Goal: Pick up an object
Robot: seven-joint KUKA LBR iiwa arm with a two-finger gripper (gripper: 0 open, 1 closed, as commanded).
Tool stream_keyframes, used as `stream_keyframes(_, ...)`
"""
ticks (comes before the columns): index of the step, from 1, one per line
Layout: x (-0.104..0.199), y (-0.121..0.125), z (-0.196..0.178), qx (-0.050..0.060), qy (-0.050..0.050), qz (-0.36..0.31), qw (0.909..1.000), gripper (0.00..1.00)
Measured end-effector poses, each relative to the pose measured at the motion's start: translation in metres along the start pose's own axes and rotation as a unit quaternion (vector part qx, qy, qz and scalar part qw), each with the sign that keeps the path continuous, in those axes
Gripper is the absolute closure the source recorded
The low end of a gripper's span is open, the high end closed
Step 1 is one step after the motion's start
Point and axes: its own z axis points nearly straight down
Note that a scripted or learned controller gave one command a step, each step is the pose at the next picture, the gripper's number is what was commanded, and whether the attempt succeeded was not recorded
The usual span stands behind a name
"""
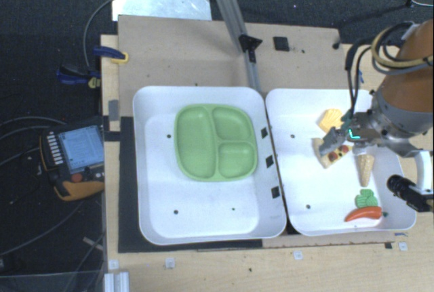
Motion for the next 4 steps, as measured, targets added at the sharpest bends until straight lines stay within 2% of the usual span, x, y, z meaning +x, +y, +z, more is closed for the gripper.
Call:
stream_keyframes(1,0.0,0.0,-0.001,-0.001,0.0,0.0,1.0,0.0)
stream_keyframes(3,0.003,0.01,0.122,0.002,0.001,0.001,1.0,0.0)
stream_keyframes(4,0.003,0.012,0.169,-0.002,0.0,0.001,1.0,0.0)
